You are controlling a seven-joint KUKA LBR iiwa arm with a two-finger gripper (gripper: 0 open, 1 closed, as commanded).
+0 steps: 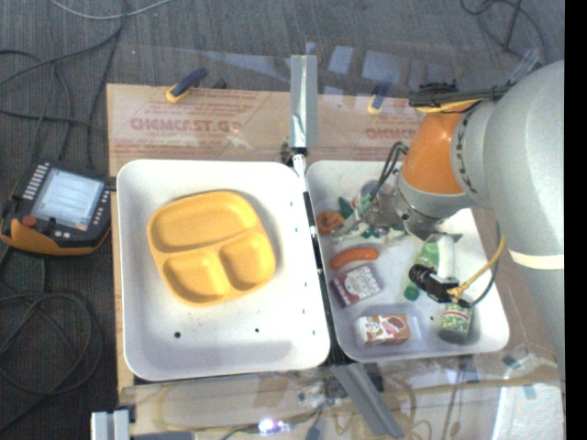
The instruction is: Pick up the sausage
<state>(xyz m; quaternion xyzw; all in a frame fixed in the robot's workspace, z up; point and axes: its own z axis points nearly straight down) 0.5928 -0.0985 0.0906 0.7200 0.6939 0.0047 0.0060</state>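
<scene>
Sausage (354,257) lies ungrasped in the right bin (491,324); gripper (371,211) hovers just above it, jaws' state indiscernible; pickup remains.

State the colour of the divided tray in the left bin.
The divided tray is yellow-orange, plain and unpatterned; the camera view shows it best.

Yellow divided tray (214,245) in left bin (138,337) — small packets (383,328), right bin (491,333)
</scene>
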